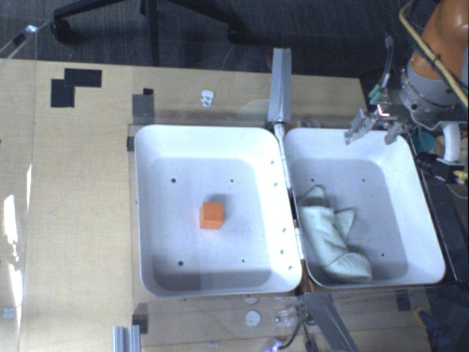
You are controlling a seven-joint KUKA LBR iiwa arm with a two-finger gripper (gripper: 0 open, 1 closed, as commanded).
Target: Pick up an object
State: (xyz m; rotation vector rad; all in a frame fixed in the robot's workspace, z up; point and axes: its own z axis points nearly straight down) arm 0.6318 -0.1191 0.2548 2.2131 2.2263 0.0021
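Cloth: we see a crumpled white cloth [333, 240] in the lower middle of the right bin [410, 189], its lower end close to that bin's near wall.
Cloth's long axis: it runs from upper left to lower right in the frame, broad at the top, tapering toward the bottom.
Cube: we see a small orange cube [212, 215] near the centre of the left bin [157, 196], well apart from anything else.
Gripper: the gripper [374, 125] sits at the upper right of the frame, over the far rim of the right bin.
Fingers: we see the two fingers spread apart with nothing between them.
Key relation: the cloth lies below and slightly left of the fingers in the frame, in the same bin; the cube lies far to the lower left, across the divider [281, 86] between the bins.
Nearer target: we judge the cloth the nearer thing, reached by a short move down the frame.
Approach: we judge that closing across the cloth's narrow width, not along its length, suits it best.
Arm: the arm [440, 42], with its orange band, enters at the top right corner.
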